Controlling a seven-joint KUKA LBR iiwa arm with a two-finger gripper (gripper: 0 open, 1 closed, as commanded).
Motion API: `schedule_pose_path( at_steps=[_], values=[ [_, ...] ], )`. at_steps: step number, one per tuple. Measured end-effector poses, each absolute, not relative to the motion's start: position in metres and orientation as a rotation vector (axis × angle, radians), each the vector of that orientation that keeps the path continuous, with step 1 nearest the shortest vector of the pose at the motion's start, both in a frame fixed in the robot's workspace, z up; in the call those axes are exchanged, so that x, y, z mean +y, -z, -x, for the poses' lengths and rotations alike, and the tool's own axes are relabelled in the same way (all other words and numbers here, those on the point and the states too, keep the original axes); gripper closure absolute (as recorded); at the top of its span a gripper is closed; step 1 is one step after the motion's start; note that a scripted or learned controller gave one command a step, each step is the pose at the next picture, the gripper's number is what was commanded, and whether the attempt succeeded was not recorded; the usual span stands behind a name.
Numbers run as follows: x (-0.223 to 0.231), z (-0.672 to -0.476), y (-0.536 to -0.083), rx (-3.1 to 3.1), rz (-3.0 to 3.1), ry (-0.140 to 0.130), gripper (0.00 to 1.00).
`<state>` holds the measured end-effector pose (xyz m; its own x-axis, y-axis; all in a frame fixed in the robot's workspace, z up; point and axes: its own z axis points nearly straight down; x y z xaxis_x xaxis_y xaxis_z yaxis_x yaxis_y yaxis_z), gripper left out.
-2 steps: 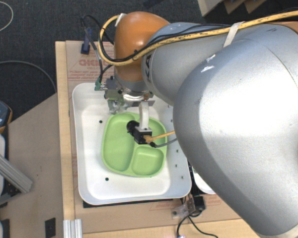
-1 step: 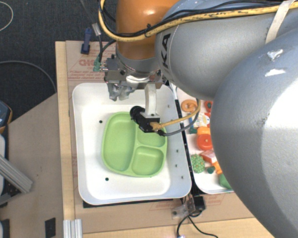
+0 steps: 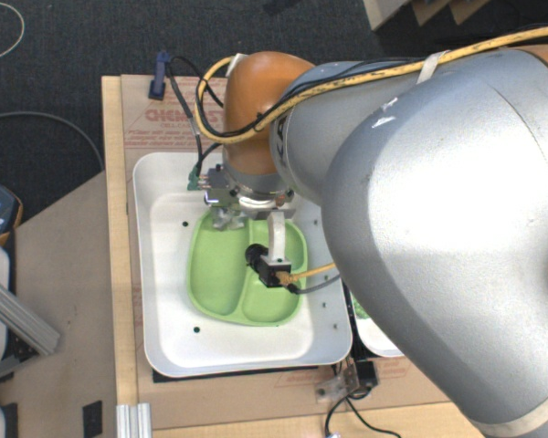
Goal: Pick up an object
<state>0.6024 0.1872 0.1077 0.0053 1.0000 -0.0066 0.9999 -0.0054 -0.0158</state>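
Note:
A light green divided plate [image 3: 221, 276] lies in the left white bin [image 3: 169, 336], filling most of its middle. My gripper [image 3: 228, 217] hangs over the plate's far rim, right beneath the orange band of the wrist. The wrist and its mount cover the gripper, so what lies under it is hidden.
The big grey arm covers the right bin; only a sliver of its rim [image 3: 376, 340] and a bit of something green [image 3: 357, 310] show. Cardboard bench edge [image 3: 119, 245] runs along the left. A blue clip [image 3: 159, 76] with cables sits at the back left.

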Motion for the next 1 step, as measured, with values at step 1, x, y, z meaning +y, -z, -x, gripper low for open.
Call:
schedule_pose_path(
  at_steps=[1],
  values=[
    [0.1712, -0.6411, -0.3021, -2.229, 2.23, 0.027, 1.0]
  ],
)
